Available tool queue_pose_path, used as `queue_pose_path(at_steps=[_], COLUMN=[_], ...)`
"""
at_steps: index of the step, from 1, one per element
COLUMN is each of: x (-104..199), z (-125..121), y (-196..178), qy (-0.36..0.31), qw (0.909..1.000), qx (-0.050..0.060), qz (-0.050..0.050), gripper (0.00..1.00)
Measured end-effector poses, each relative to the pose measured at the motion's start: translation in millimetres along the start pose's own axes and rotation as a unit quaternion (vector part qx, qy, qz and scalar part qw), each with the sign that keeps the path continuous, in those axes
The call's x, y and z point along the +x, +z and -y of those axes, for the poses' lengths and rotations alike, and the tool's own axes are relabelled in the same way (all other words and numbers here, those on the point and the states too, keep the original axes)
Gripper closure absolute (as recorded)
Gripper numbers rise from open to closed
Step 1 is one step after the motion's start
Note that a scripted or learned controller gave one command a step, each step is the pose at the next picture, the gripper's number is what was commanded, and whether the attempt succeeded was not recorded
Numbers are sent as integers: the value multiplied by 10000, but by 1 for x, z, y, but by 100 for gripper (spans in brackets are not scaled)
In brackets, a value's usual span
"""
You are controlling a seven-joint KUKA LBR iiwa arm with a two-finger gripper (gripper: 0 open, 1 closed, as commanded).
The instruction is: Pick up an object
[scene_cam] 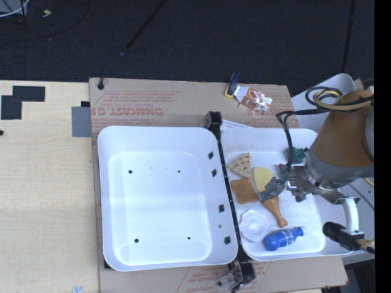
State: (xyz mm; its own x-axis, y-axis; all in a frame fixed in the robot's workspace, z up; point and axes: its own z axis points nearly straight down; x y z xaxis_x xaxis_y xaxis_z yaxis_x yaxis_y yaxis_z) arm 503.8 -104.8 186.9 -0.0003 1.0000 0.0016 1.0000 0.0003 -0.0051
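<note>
The gripper (273, 190) hung low in the right bin (305, 140), over the yellow piece (263, 176); how wide it stood I couldn't tell. Five things crowded that bin's 9-to-6 o'clock side: one waffle wedge (240, 163), that yellow piece, one wooden spatula (256, 198), one clear cup (253, 224), one blue bottle (282, 238). At 9 o'clock, the left bin (157, 200) offered room right to its rim.

A light wooden bench (43, 182) carries a brown cardboard sheet (159, 102) printed with red lettering. Two shallow white bins rest on it side by side: the left bin (159, 200) and the right bin (305, 240).
</note>
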Motion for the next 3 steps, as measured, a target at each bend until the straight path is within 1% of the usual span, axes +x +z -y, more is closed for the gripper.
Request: queue_pose_path(at_steps=[1, 2, 3], x=[-2, 14, 12], z=[29, -67, -141], y=[103, 98, 98], qy=[11, -20, -9], qw=[10000, 10000, 10000], qx=[-12, -49, -44], qz=[2, 11, 10], gripper=[0, 0, 0])
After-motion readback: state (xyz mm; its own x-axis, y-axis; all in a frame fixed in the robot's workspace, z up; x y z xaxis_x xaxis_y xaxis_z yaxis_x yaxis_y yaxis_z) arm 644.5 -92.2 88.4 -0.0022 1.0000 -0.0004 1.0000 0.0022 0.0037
